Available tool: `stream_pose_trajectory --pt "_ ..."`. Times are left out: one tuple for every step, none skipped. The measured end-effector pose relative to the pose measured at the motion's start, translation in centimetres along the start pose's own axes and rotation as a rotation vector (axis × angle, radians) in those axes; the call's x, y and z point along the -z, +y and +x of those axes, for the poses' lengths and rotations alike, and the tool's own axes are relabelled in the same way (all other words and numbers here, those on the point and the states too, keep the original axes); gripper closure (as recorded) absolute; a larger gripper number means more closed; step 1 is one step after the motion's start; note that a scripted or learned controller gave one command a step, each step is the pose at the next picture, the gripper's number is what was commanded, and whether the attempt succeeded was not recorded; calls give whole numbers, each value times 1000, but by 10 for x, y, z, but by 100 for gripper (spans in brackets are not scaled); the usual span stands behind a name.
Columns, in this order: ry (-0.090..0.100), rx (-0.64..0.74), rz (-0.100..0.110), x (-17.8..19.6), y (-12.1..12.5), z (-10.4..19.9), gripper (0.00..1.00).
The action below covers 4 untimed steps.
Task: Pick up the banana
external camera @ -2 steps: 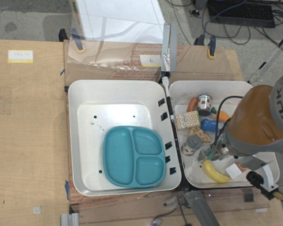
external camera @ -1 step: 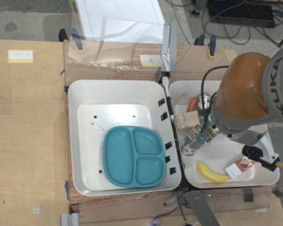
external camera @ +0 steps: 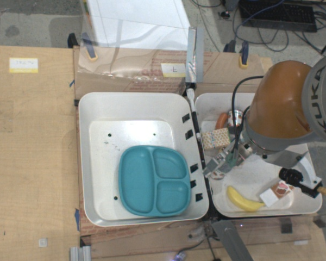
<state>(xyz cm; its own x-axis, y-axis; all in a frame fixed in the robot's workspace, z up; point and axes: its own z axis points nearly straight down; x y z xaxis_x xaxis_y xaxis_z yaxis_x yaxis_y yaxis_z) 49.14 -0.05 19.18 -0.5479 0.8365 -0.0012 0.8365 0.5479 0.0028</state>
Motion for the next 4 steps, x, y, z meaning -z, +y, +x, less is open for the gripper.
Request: stream_pose_trajectory --pt "1 10 2 0 -43 -21 0" --pt "0 48 1 -100 -57 -41 0" --pt "-2 38 -2 -90 -58 -44 100" --pt "-1 -414 1 0 -34 -16 100"
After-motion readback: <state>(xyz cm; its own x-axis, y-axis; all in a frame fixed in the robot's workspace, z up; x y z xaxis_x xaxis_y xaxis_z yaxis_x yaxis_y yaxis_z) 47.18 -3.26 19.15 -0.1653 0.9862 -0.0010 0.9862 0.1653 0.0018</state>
